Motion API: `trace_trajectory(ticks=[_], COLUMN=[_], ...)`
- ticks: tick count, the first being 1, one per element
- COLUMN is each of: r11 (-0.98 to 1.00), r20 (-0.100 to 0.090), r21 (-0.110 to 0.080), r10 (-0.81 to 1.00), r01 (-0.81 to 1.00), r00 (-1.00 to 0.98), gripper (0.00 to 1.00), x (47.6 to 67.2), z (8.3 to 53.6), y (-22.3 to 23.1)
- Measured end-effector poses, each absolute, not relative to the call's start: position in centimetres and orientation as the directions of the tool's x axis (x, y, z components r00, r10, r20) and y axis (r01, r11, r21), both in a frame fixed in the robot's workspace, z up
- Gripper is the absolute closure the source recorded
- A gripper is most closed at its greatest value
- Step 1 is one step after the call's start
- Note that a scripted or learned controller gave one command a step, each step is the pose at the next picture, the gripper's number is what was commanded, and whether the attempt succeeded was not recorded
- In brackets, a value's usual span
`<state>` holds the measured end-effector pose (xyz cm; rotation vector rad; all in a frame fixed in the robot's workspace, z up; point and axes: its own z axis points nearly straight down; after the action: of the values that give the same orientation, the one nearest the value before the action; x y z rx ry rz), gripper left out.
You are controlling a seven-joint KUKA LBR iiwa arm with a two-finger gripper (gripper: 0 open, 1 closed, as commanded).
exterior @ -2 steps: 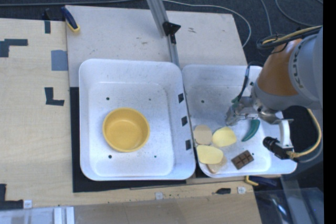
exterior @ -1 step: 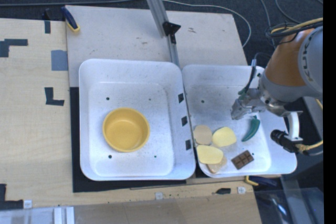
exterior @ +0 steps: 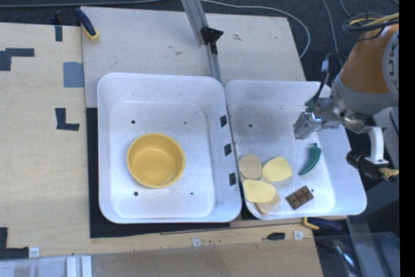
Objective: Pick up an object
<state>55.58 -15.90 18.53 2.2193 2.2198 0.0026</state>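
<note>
My gripper hangs over the right bin, near its right side, above and a little left of a green pepper-like piece. Nothing shows between the gripper and the bin floor. Lower in the same bin lie a tan round piece, a yellow piece, a larger yellow piece resting on a pale slice, and a brown chocolate square. A yellow bowl stands in the left bin.
A metal pole slants down from the top to the ridge between the bins. Cables lie on the dark floor at the upper right. A blue-and-yellow tool sits on the bench's far left corner.
</note>
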Motion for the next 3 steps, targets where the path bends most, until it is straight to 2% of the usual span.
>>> trace_trajectory(ticks=[1,3], r11=[0.001,0.005], r20=[-0.001,0.001], r21=[0.004,0.000], r10=[1.000,1.000], r01=[1.000,1.000], r00=[-0.001,-0.005], gripper=[1.00,1.00], x=[56.3,56.8], z=[23.5,23.9], y=[-15.2,-5.5])
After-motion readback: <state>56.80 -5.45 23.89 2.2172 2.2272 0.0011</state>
